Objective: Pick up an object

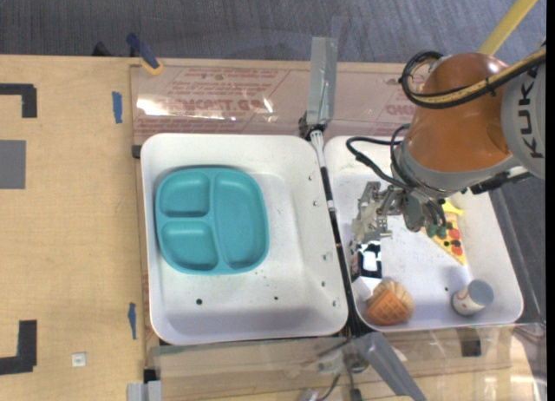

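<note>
My gripper [371, 221] hangs low over the left part of the right bin [416, 317], under the arm's orange band [455, 117]. Just below it, toward the front, a small black-and-white object [370, 260] lies by the bin's left wall. An orange-brown waffle-patterned piece [388, 302] sits at the front of that bin. A yellow pizza-slice toy [452, 233] lies to the right of the gripper, partly under the arm. A small grey-and-blue object [471, 297] rests in the front right corner.
The left bin [295, 304] holds a teal divided plate [211, 219]. A metal divider [334, 217] runs between the two bins. Cables loop around the wrist above the right bin's back half.
</note>
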Controlling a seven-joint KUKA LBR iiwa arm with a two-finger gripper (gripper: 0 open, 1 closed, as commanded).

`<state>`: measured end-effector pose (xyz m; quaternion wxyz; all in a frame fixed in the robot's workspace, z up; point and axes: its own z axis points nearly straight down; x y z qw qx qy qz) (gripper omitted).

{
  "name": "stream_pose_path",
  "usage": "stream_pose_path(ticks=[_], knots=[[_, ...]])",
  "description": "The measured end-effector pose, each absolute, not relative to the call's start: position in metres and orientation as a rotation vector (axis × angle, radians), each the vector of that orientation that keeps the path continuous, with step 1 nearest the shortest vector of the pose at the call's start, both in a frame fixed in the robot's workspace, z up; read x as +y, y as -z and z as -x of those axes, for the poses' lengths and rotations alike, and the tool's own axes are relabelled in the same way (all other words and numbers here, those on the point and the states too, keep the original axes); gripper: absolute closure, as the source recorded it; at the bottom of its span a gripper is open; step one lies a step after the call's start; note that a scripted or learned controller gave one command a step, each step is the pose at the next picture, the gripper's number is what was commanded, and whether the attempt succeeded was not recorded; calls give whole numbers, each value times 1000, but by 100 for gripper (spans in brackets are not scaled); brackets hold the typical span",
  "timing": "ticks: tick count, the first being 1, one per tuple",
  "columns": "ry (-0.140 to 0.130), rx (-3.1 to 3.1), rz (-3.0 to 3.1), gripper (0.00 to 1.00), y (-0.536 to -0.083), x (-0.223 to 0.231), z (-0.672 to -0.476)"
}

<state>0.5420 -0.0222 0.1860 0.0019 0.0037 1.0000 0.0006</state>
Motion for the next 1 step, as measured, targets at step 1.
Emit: stream_pose_path(ticks=[1], knots=[[-6, 3138, -14, 100, -186, 59, -493]])
